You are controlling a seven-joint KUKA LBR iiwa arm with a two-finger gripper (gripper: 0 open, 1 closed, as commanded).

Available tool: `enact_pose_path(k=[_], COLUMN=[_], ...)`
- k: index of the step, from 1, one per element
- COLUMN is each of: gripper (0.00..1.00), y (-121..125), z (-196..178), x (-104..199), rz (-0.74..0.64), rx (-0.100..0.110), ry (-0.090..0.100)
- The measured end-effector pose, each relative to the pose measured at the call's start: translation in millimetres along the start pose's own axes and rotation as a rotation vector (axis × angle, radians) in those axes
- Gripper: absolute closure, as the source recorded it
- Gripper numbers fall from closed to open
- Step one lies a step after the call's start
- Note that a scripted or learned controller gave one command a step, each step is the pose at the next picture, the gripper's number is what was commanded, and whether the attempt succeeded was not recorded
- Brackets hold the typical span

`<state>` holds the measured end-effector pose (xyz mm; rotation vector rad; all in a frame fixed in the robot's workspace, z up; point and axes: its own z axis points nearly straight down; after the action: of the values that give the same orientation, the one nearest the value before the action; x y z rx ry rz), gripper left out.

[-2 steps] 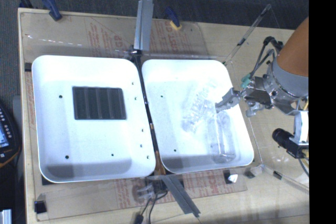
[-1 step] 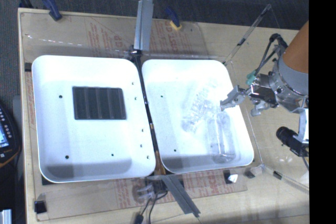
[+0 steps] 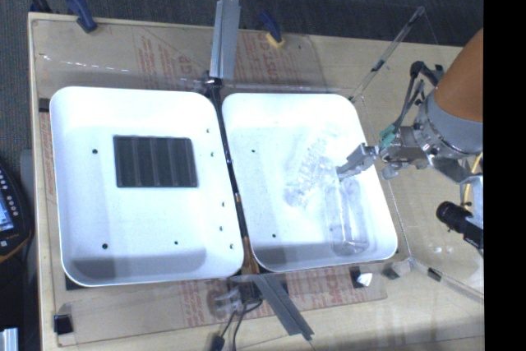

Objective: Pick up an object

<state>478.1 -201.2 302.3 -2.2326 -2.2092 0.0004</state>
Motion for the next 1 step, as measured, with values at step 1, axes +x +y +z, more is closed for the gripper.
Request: enact_pose_path(k=[1], gripper=[0.00], y=[-1.2], z=[-17.6], x=[-6.6], rz=[0.293], rx=[0.000], ry=[-0.001])
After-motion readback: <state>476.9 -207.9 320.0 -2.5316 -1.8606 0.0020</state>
